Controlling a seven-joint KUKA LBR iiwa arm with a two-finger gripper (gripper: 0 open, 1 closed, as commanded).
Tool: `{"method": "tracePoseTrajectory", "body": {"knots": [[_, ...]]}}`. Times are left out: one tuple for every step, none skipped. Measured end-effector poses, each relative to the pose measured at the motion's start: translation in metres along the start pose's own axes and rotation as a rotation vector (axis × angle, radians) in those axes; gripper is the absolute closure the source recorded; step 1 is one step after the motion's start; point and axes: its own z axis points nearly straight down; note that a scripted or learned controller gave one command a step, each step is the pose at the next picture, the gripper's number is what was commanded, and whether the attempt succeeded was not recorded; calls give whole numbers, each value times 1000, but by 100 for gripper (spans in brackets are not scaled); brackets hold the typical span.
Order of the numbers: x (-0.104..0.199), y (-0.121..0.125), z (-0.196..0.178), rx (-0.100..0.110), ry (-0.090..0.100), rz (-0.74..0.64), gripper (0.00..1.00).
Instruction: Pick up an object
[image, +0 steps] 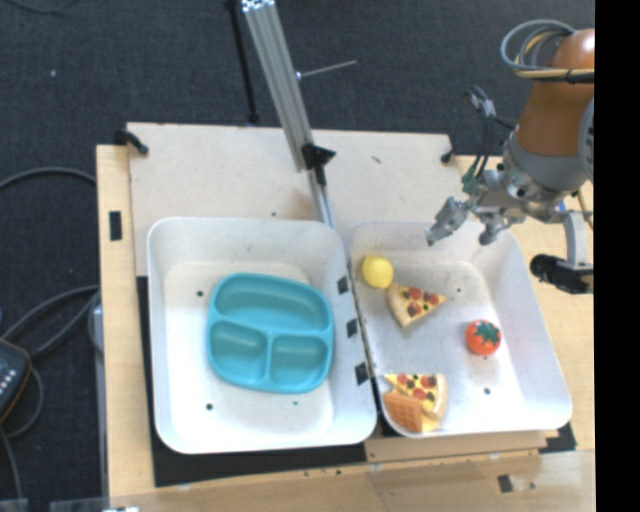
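**Gripper poised over the right bin, nothing in hand yet**

The gripper (463, 226) hangs over the far edge of the right bin (530, 300), at about one o'clock from that bin's middle. Its two fingers stand apart, splayed, with nothing between them.

Four candidates lie in the right bin. The yellow ball (377, 271) sits at ten o'clock, close to the inner wall. Just beside it, toward the middle, lies a pizza slice (414, 303). The tomato (482, 337) rests at three o'clock, well apart from the rest. A second pizza slice (417, 398) lies at seven o'clock against the near rim. The left bin (175, 300) holds a blue divided plate (270, 332).

My judgement: the tomato is the best target. It is round, stands free, and leaves room for a finger on either side. The pizza slices look flat and would likely slip under a pinch; the ball sits near the wall, which may block one finger.

To do it well, centre the open fingers over the tomato first, then descend straight. Close only once the fingers straddle its widest part. The finger height above the bin floor is hard to read from this slant, so the descent deserves caution.
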Motion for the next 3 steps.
{"method": "tracePoseTrajectory", "body": {"knots": [[0,0,0,0,0,0,0],[-1,0,63,7,0,3,0],[-6,-5,107,5,-1,3,0]]}}
